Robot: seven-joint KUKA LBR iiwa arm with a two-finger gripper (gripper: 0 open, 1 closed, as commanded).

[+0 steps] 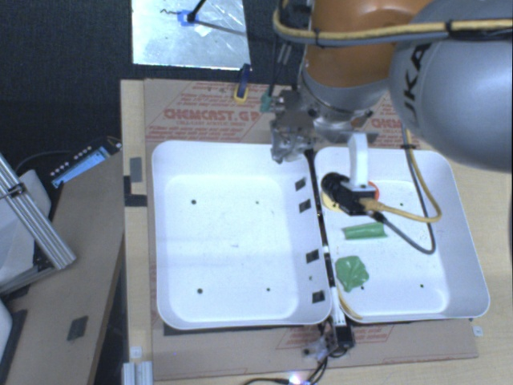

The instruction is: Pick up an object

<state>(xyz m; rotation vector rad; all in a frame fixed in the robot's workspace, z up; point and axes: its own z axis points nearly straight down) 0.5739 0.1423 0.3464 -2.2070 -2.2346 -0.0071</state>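
While the gripper [287, 144] hangs at the upper middle of the frame, over the top rim where the left bin [224, 239] and the right bin [437, 215] meet, both things worth picking lie in the right bin, down and to the right of it. The nearer one is a green strip [365, 231], lying flat near the middle of that bin, its long axis running almost left to right with the right end tipped slightly up-frame. Just below it, close to the divider between the bins, sits a crumpled green lump [351, 272], apart from the strip. From where I stand, the coming move looks like a shift down-frame and rightward, and the strip seems best taken across its short side. Whether the gripper is open or clenched I cannot tell: it is a dark, blurred mass under the orange band [361, 22], and the grey arm [457, 70] overhangs the right bin's upper edge.
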